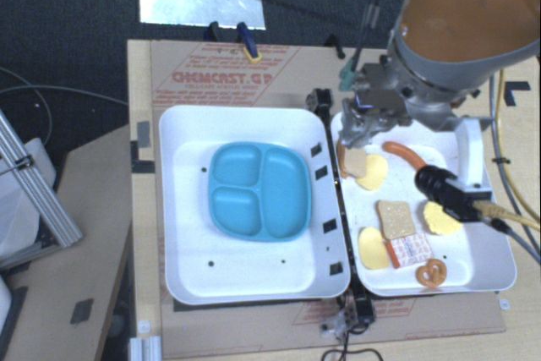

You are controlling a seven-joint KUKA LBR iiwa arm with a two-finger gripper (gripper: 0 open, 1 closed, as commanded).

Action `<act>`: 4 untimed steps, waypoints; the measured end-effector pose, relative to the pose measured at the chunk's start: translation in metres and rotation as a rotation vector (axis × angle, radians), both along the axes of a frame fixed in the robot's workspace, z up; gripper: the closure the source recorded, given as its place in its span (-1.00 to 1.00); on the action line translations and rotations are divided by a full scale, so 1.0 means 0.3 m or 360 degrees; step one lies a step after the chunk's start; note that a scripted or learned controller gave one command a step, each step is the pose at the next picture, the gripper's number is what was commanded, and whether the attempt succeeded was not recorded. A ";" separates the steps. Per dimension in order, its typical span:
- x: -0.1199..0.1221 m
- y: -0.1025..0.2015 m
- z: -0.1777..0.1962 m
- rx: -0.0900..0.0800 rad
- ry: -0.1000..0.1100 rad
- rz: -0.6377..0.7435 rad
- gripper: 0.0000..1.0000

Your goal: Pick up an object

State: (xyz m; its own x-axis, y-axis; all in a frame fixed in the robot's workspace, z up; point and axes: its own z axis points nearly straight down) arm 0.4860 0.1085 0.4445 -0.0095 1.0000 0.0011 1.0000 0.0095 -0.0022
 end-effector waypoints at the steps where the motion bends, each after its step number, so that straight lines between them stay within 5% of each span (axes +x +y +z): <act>1: 0.005 -0.011 0.046 0.0000 -0.0011 0.0002 1.00; 2: 0.177 -0.050 -0.152 -0.0005 0.0001 -0.0017 1.00; 3: 0.042 0.061 -0.302 -0.0001 0.0003 -0.0004 1.00; 4: 0.051 0.057 -0.257 0.0001 -0.0008 -0.0002 1.00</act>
